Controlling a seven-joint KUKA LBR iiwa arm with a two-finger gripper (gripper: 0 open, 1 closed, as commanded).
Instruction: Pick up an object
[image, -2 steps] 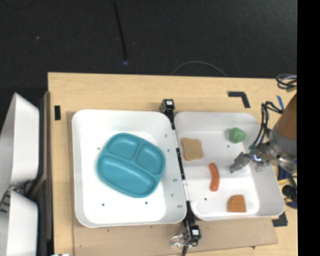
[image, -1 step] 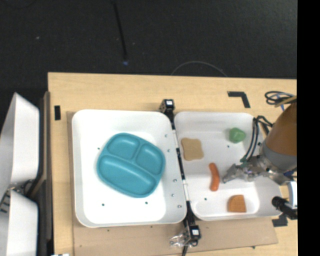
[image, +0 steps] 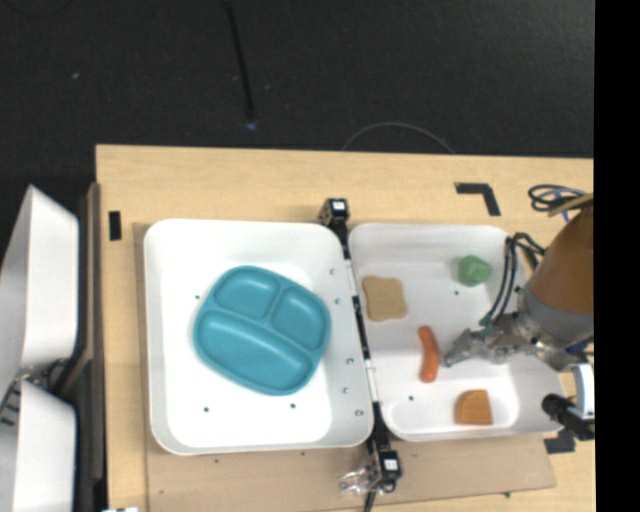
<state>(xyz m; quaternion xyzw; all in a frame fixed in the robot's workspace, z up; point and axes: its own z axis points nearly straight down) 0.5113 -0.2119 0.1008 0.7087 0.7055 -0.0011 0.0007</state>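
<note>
Nothing picked so far: every item is lying flat on a bin floor, so the whole lift is yet to do, I'd say.
Gripper (image: 462, 350): low in the right bin (image: 420, 240), fingers look spread a little with nothing between them; it's a bit blurry, so that's my best read.
Closest target: orange sausage-shaped thing (image: 428, 354), just left of the fingertips, near but apparently not touching.
Other options: tan flat square (image: 384, 298) up by the divider, green lump (image: 474, 269) near the back wall, orange wedge (image: 474, 407) near the front wall.
Left bin (image: 170, 400): holds a teal divided plate (image: 262, 328), well apart from the arm.
Room: sausage has open floor on all sides, so probably easy; the wedge crowds the front rim.
</note>
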